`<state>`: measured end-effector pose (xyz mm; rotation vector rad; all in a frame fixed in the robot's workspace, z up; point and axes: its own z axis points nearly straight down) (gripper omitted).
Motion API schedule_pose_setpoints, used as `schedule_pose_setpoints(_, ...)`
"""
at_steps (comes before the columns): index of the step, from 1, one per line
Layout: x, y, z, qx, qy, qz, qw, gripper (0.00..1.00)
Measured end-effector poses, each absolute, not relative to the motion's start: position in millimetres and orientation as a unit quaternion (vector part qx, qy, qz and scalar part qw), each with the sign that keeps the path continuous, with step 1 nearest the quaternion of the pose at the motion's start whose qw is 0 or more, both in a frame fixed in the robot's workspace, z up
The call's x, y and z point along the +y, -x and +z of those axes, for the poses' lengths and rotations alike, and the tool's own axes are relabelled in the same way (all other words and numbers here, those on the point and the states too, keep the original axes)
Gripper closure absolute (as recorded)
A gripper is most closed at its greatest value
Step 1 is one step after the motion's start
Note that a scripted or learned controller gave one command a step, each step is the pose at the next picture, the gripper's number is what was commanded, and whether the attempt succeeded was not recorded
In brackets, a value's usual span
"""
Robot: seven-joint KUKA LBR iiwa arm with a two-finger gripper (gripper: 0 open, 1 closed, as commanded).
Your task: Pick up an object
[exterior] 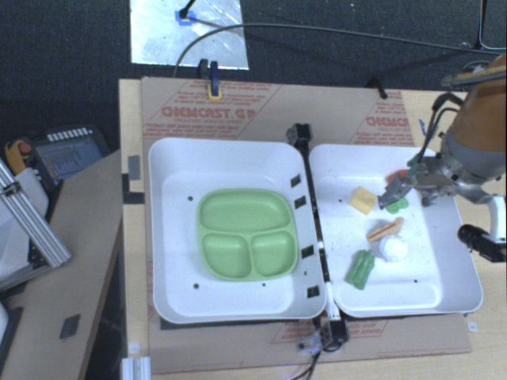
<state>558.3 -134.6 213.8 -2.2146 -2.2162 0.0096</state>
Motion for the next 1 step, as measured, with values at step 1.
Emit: schedule_pose_setpoints(1,-134.3,-561.0,220.0,-0.708,0.706,-0.0004,0.0,0.0)
